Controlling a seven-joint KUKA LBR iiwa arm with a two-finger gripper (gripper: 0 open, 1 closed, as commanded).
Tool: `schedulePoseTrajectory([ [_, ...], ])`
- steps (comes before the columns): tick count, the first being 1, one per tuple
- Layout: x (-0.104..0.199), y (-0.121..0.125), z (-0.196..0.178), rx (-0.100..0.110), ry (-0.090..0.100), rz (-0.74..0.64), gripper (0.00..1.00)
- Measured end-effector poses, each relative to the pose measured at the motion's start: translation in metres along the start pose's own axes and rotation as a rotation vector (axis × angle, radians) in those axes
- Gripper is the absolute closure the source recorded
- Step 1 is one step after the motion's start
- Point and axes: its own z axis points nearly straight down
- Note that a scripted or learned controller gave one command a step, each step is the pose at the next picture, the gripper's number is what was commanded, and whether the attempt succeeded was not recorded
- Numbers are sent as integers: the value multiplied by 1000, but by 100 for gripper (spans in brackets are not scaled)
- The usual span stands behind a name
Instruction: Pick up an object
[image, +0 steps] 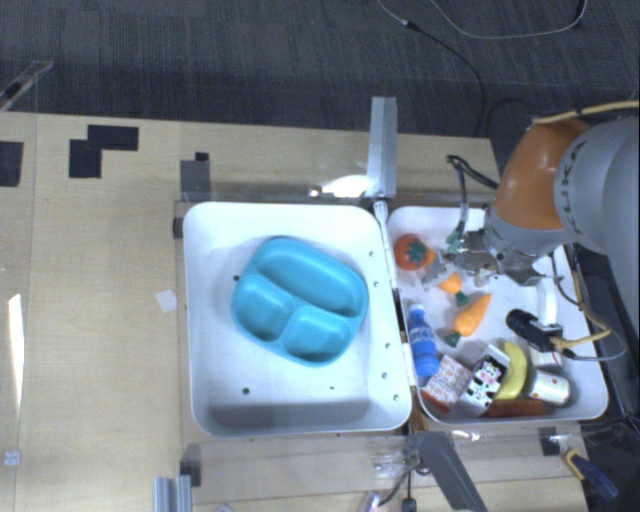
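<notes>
Clutter is gathered in the right bin (598, 395): a tomato-like red toy (409, 250) near the far left corner, an orange carrot-shaped toy (470, 313) at the middle, a blue bottle (422, 342) along the left wall, a banana (514, 368) and small cartons (468, 378) by the near edge. The gripper (468, 256) is held low over the far part of this bin, just beyond the carrot; whether it is open or closed cannot be told. A blue divided tray (299, 298) is seen in the left bin (210, 400). A clean pick is best served if one isolated piece, probably the carrot, is straddled across its narrow width, neighbours being left untouched
</notes>
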Motion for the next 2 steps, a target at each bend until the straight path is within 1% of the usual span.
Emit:
schedulePoseTrajectory([
  [1, 1, 2, -12, -7, 0, -1, 100],
  [2, 41, 3, -112, -6, 0, -76, 100],
])
